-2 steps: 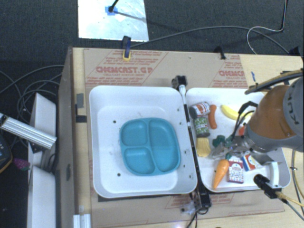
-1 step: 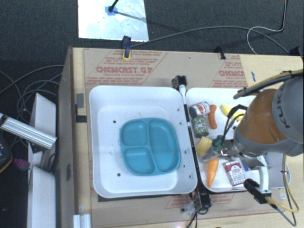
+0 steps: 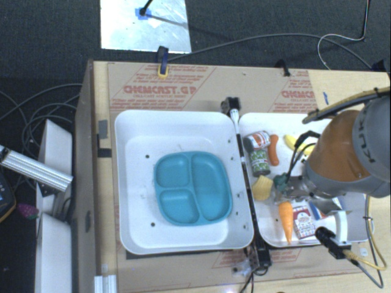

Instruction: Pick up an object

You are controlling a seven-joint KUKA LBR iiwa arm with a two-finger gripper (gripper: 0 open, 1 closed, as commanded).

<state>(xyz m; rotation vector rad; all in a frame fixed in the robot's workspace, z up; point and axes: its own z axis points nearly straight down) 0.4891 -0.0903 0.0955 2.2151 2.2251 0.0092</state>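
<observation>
Reaching into the right-hand shallow white plastic bin (image 3: 264,237), the dark claw (image 3: 285,187) hovers over the tapered orange plastic carrot (image 3: 285,220), grip apparently unreadable, so the approach seems underway and descent comes next.

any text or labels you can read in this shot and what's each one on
"CHEMCAST GP", red print on the brown sheet behind the left bin.
"CHEMCAST" again, slanted and partly cut off, on the same sheet behind the right bin.
Can: label too blurred to read.
Dark bottle: label too small to read.
Red and white packet: print blurred, unreadable.
Arm: dark letters at the frame edge, cut off, unreadable.
</observation>
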